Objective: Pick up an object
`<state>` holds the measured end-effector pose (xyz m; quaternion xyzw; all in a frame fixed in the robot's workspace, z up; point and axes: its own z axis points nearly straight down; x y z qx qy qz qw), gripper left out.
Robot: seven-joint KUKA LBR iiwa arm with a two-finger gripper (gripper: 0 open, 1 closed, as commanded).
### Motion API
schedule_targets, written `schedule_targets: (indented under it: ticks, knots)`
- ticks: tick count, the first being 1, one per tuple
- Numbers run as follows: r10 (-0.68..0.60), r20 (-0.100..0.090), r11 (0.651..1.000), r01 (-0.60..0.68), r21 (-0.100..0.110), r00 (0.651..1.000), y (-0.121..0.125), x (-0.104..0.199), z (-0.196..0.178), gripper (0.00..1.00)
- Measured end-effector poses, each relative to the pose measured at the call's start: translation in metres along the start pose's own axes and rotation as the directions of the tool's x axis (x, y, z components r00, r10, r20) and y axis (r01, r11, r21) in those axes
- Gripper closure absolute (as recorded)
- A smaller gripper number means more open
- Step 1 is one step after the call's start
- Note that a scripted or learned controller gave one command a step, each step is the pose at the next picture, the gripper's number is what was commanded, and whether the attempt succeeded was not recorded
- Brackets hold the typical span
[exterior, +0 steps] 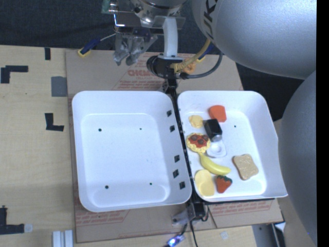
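Overhead slanted view of bench with two shallow white bins side by side. Left bin [87, 138] bare white floor with small dark dots. Right bin [257, 117] holding all loose items, clustered along its left half beside the central divider.

Contents of right bin, top to bottom: orange-red block [217, 112] near the top; pale yellow piece [196, 121] just left of it; black rectangular object [212, 128] below the block, touching a white round piece [216, 149]; pizza slice toy [197, 142] at the left, against the divider; banana [213, 165] lying diagonally beneath these; slice of toast [245, 166] to the right, slightly apart; yellow disc [204, 182] and strawberry [223, 183] side by side near the bottom edge.

Gripper [131, 49] above the top edge of the left bin, over the brown cardboard sheet [97, 71], well apart from every item. Fingers pointing downward, nothing visible between them; open or closed state not discernible. Large grey arm [257, 24] filling the upper right corner.
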<state>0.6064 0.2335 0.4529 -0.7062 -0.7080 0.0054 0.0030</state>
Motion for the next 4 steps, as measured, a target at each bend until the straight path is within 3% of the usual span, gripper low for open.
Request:
schedule_targets:
  ticks: [1, 2, 3, 4]
  knots:
    - [0.004, -0.004, 1.0, -0.004, -0.021, 1.0, 0.059, -0.022, -0.087, 1.0]
    - [-0.001, 0.001, 1.0, 0.001, 0.002, 1.0, 0.008, 0.001, 0.031, 1.0]
    - [0.002, -0.004, 1.0, -0.003, -0.02, 1.0, 0.063, -0.007, -0.048, 1.0]
    - [0.001, -0.002, 1.0, -0.001, -0.011, 1.0, 0.061, -0.006, -0.044, 0.0]
